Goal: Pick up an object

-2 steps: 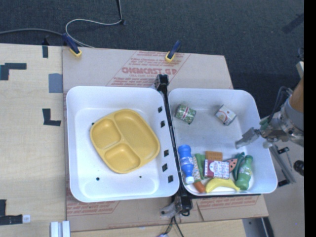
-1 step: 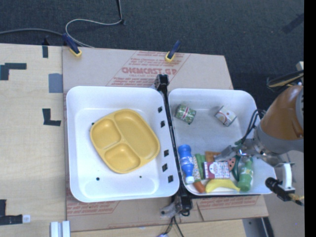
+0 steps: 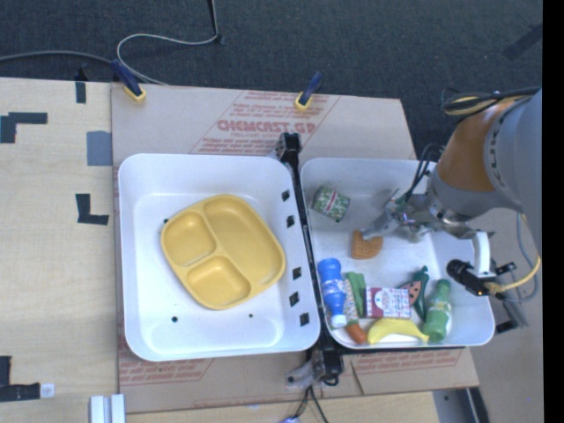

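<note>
Camera view gives you the gripper (image 3: 381,226) low in the right bin (image 3: 397,173), its tip just above an orange-brown food piece (image 3: 367,246) near the bin's middle; you cannot tell how the fingers stand. Left of it, toward the far side, lies a small green can (image 3: 330,203). Along the near wall you see a blue bottle (image 3: 331,289), a watermelon-print carton (image 3: 391,303), a banana (image 3: 396,330) and a green bottle (image 3: 437,310). The left bin (image 3: 141,324) holds a yellow divided plate (image 3: 222,250).
</note>
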`<action>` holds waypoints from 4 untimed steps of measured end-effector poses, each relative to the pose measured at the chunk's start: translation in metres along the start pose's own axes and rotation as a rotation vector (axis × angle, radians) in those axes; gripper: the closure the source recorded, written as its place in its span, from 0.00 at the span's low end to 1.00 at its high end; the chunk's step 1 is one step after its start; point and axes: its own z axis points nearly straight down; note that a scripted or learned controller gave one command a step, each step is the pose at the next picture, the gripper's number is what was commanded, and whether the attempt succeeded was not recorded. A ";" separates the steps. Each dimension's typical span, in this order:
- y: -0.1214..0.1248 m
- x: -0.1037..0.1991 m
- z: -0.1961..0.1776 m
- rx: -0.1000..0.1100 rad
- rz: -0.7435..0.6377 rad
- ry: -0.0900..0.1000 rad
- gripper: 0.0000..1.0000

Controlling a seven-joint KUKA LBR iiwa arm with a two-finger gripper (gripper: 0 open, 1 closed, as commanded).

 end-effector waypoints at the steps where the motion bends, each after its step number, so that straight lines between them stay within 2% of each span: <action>1: -0.013 0.033 0.000 -0.001 0.001 -0.003 0.00; 2: -0.020 0.074 0.001 0.002 0.001 -0.001 0.00; 3: -0.017 0.076 -0.011 -0.003 0.000 0.003 1.00; 4: -0.019 0.076 -0.010 0.000 0.000 0.004 0.00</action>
